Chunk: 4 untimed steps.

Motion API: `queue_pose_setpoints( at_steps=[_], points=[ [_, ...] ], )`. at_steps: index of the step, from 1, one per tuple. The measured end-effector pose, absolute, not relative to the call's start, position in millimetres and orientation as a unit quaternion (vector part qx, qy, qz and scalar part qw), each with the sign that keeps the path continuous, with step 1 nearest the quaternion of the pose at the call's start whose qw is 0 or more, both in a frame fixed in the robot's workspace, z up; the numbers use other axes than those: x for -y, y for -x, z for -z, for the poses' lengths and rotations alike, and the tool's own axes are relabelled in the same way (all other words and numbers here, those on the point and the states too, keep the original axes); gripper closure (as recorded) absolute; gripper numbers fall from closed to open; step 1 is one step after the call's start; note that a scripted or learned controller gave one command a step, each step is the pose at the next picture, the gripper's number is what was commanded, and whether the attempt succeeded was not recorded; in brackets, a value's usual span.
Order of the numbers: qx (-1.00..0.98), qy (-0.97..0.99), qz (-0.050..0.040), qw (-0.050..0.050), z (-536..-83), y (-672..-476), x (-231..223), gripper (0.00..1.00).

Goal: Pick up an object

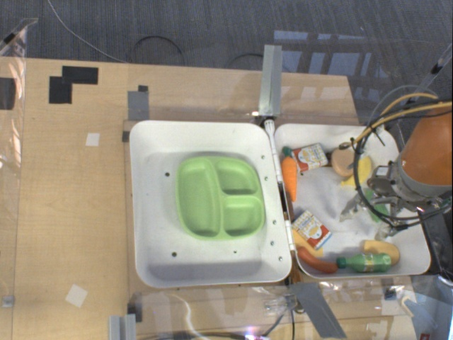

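An object for picking is not chosen yet, as far as I can judge: several small things are lying in the right bin (322, 137), none of them lifted. Going from the largest, the counter (64, 211) is carrying two white bins side by side. The left bin (152, 261) is holding a green divided plate (218, 197) in its middle. The arm (428, 154) is reaching over the right bin's right edge, and the end effector (369, 207) is hanging low above the middle of that bin; whether it is spread or pressed together I cannot tell, because cables and metal parts are covering it.

Inside the right bin, a carrot (289, 177) is lying along the left wall, a green bottle (364, 263) along the front edge, a small carton (310, 156) near the back left corner and another carton (311, 229) toward the front left.

The step in hand seems to be the approach. The next move is probably calling for a descent onto one thing standing apart from its neighbours.
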<state>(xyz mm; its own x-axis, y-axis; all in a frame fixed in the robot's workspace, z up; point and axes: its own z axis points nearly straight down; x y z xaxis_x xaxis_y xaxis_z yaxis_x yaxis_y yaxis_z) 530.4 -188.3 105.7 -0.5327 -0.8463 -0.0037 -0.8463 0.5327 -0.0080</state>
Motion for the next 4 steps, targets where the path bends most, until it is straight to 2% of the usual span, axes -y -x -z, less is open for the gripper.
queue_pose_setpoints(
  at_steps=[1, 2, 3, 4],
  points=[
    [-0.884, 0.467, 0.004, 0.006, -89.9, -584.8, 186.1, 0.0],
    [-0.806, 0.592, -0.0055, 0.007, -95.2, -582.1, 192.5, 0.0],
    [-0.807, 0.591, 0.0006, 0.009, -108.5, -585.2, 194.7, 1.0],
    [-0.735, 0.678, 0.006, 0.007, -238.6, -605.4, 108.9, 1.0]
  ],
)
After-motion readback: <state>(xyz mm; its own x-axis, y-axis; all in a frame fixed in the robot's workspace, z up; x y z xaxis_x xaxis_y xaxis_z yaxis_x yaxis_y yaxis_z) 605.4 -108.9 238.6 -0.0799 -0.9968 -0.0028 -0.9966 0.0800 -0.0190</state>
